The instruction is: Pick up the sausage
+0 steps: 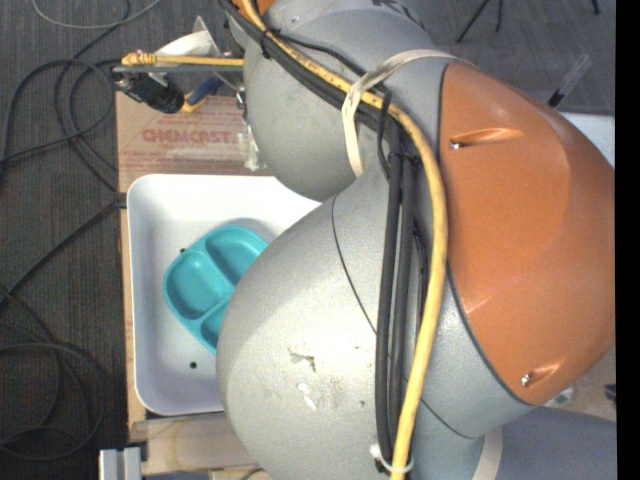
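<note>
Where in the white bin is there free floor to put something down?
The white bin has bare floor along its left wall, beside the teal divided tray, and in the upper corner near the cardboard. To the right the grey arm covers it, so that side cannot be judged.

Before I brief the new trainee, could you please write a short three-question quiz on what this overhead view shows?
1. True or false: the teal divided tray lies in a white bin.
2. What covers most of the bin? A) the arm B) a cloth C) a lid
3. Fill in: the yellow ___ runs along the arm.

Key: 1 true; 2 A; 3 cable.
</note>
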